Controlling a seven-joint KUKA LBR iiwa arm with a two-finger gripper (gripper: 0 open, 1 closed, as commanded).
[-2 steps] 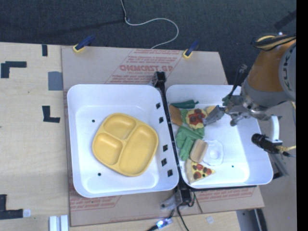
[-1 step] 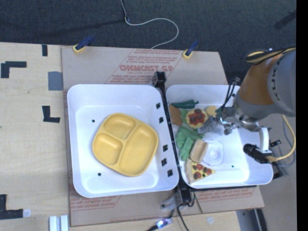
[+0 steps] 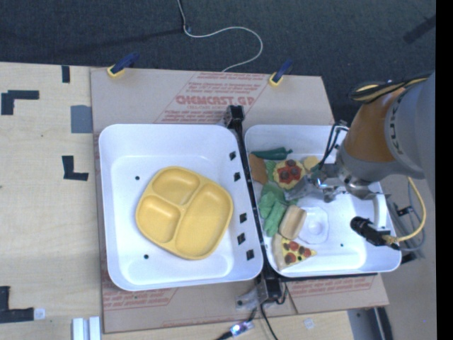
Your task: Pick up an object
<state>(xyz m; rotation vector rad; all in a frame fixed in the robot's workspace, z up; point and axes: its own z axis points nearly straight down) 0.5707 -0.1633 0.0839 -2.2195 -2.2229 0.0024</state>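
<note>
The right bin [image 3: 368, 257] holds a cluster of toy foods along its left side. At the top lies a dark green pepper [image 3: 272, 153], and below it a round pizza piece [image 3: 288, 173] with red topping. A green leafy piece [image 3: 272, 207] lies lower, beside a tan bread piece [image 3: 291, 222]. A pizza slice [image 3: 295, 251] sits near the front wall, and a clear plastic piece [image 3: 316, 227] lies mid-bin. My gripper [image 3: 313, 184] is low in this bin, just right of the round pizza piece and above the bread. Nothing visibly hangs from it.
The left bin [image 3: 120, 190] holds a yellow divided plate [image 3: 185, 212]. The grey arm with its orange band [image 3: 371, 129] comes in over the right bin's right wall. Both bins rest on a cardboard sheet [image 3: 205, 98] clipped at the back. A white cable [image 3: 226, 34] loops behind.
</note>
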